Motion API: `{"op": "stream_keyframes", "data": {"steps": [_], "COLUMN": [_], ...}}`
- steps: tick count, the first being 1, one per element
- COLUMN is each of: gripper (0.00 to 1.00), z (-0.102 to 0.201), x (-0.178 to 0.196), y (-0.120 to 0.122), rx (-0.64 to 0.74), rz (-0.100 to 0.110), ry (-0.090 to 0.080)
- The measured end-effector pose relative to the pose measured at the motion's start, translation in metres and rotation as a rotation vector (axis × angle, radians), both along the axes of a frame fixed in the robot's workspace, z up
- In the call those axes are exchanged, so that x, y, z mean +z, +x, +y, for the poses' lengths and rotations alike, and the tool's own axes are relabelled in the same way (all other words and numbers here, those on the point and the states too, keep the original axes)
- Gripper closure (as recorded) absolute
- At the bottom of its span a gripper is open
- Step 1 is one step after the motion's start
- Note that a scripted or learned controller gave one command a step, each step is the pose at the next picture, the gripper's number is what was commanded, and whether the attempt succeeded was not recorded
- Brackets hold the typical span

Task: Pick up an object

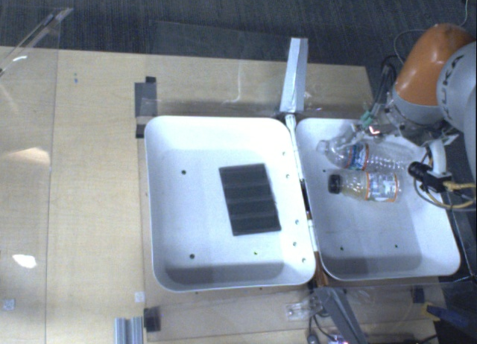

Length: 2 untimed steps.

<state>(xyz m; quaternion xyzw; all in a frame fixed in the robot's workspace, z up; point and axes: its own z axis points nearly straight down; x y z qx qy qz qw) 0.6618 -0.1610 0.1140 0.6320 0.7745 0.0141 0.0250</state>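
Two clear plastic bottles (365,185) lie touching in the right bin (387,253), near the tabletop's far right corner. The arm (436,74) hovers beside them; I cannot tell how its jaws stand. Best to descend squarely across one bottle's narrow body, clear of the crumpled neighbour.

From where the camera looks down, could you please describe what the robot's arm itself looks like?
The arm is built of rounded, light grey segments, with a glossy orange dome-shaped band above the wrist. Black cables loop beside it at the right bin's edge, with thin wires near the wrist. The gripper itself is too cluttered to make out clearly.
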Motion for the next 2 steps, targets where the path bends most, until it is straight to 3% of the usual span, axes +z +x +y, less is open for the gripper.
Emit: {"op": "stream_keyframes", "data": {"steps": [1,2], "gripper": [0.00,0.00], "z": [0.012,-0.017], "x": [-0.002,0.023], "y": [-0.015,0.013], "rx": [0.218,0.251], "rz": [0.004,0.039], "ry": [-0.006,0.001]}}
